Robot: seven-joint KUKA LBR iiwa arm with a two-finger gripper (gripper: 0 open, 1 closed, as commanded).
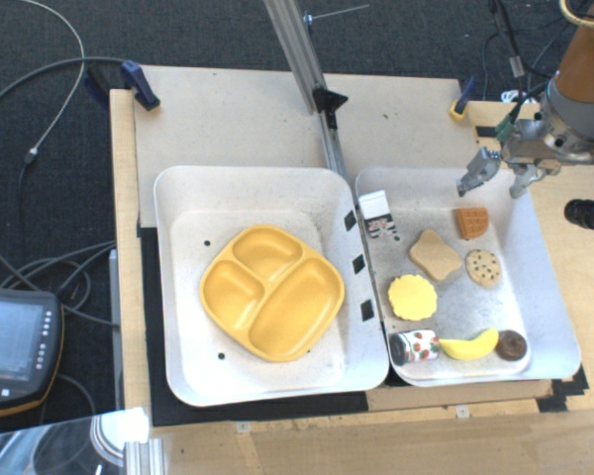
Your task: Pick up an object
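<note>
Nothing has yet been picked up: the claw [499, 178] is seen spread open and empty above the right bin [544, 265], just beyond the waffle [470, 222], with every object left lying inside it.

robotics lab setup, plywood bench [228, 117] stood on dark carpet [129, 13], loose cables [40, 57] ran across floor, teach pendant [15, 349] lay bench-side, aluminium camera mast [292, 33]

Arm [584, 57] cut off at right edge; small can's [416, 345] label unreadable.
</note>
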